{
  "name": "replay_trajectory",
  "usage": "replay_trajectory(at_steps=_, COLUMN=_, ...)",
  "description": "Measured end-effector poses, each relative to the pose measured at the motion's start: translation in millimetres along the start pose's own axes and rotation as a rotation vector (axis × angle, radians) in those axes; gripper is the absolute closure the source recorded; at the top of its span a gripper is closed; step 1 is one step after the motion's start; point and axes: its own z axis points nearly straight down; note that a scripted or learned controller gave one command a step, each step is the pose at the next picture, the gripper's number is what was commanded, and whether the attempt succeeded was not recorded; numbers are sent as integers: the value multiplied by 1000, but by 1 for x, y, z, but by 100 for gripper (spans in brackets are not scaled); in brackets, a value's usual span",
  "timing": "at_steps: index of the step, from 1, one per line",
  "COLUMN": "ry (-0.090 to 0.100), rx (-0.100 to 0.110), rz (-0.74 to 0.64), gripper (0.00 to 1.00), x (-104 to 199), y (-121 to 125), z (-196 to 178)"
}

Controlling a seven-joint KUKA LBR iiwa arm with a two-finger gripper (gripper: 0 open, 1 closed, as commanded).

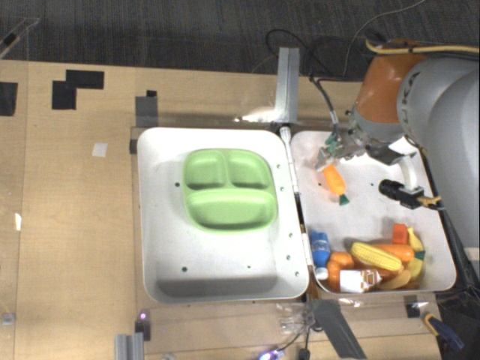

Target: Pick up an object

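Two shallow white bins are carried side by side on a wooden bench [67, 223]. A green divided plate [227, 188] is seated centrally in the left bin [161, 276]. The gripper [339, 145] is positioned at the far edge of the right bin [435, 276]; its opening cannot be determined, and nothing is seen held. An orange carrot [334, 181] is located just beneath it. Mixed toy food [375, 259] is piled along the near edge.

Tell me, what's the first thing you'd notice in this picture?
Probably the bright green divided plate in the middle of the left bin. Next comes the colourful pile of toy food in the near corner of the right bin, and the gripper above a small toy carrot.
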Motion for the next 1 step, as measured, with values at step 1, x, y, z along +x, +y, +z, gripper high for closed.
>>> replay_trajectory(at_steps=1, ry=3, rx=11, rz=94, gripper=100, x=46, y=29, z=-85)
